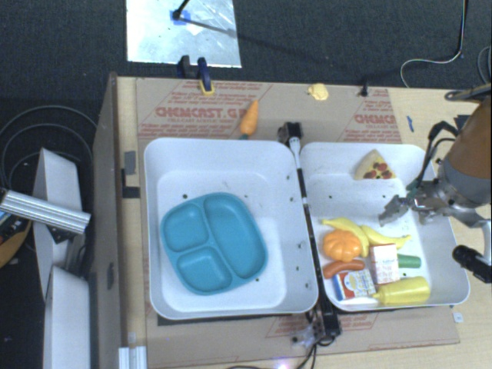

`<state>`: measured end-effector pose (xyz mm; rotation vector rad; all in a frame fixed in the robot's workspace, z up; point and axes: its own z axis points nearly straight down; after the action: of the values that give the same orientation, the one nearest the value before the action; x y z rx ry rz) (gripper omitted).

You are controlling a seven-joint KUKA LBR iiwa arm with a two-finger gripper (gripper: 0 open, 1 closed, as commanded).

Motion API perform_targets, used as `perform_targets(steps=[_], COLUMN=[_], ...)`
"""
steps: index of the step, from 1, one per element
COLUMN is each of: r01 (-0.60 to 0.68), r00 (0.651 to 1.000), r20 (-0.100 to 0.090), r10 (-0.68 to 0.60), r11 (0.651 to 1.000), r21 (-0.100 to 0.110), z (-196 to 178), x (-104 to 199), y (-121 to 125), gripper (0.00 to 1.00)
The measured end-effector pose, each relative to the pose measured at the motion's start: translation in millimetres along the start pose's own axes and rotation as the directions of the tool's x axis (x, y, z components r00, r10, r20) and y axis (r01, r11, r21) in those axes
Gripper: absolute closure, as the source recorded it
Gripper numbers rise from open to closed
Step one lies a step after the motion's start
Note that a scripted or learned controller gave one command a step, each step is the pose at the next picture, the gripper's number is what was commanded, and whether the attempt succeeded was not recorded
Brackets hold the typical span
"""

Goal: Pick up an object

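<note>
Landmark: the right bin (442,229), one of two white bins on the counter (200,110).
End effector (393,208): it hangs over the middle of the right bin, just above the toy pile; its fingers look slightly parted with nothing between them.
Nearest object: a yellow banana (361,231) lies in the lower half of the right bin, just below the end effector.
Neighbours: an orange pumpkin-like toy (341,245) touches the banana; a small carton (384,264) and a yellow block (401,290) sit nearer the bin's front edge; a pizza slice (373,166) lies apart at the bin's back.
Other bin: a blue divided tray (213,241) lies in the left bin (161,167).
Handling: the banana is probably light, hard, smooth plastic, so likely slippery.
Grasp: across its narrow middle, judged best; crowding may block a finger.
</note>
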<state>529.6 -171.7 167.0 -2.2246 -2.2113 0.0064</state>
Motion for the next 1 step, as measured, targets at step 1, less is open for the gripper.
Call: perform_targets(steps=[1], r01=[0.015], r00=[1.0], r20=[0.002], r10=[-0.015], r11=[1.0], r21=[-0.014], z=[6.5], x=[44.2], y=[79.6], gripper=[0.0])
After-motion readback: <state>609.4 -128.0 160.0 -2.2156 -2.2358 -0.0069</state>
